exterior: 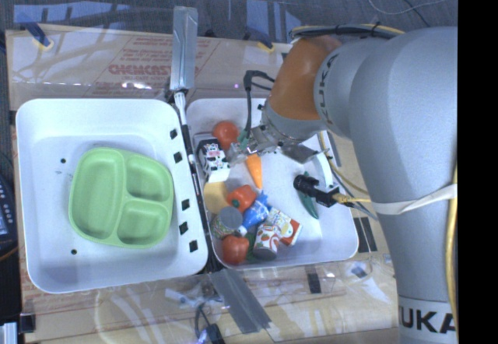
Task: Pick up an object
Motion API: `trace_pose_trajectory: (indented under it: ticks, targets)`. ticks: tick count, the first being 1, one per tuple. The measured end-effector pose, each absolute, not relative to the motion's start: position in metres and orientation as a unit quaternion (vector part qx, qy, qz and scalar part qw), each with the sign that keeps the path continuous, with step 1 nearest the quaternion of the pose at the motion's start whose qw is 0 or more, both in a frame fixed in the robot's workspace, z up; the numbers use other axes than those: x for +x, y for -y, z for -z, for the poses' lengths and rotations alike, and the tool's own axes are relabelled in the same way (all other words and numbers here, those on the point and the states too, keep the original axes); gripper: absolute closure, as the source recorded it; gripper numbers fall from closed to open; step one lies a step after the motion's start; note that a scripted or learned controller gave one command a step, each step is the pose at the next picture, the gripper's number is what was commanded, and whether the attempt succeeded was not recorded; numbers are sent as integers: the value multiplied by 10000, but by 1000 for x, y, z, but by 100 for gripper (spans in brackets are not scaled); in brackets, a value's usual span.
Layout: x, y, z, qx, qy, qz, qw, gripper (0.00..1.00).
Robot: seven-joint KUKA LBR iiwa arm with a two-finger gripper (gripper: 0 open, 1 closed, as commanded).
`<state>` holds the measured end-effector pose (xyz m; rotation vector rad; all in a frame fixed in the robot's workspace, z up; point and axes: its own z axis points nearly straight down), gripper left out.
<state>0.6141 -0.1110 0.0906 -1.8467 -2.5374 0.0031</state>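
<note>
From my station the gripper [247,149] sits low in the right bin [340,232] beside the carrot [254,170], grip state unreadable, so I fear it nudges the crowded toys aside.

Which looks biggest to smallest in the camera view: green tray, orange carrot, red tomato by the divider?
1. green tray, by far the largest.
2. and 3. orange carrot and red tomato look alike; too close to rank.
</note>
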Motion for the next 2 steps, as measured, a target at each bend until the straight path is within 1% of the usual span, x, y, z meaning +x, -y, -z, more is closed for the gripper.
trace_pose_trajectory:
  ticks: [1, 2]
  targets:
    - [615, 111, -102, -5872, 8095, -9, 12, 100]
    - [599, 78, -194, -5806, 8142, 4, -8, 100]
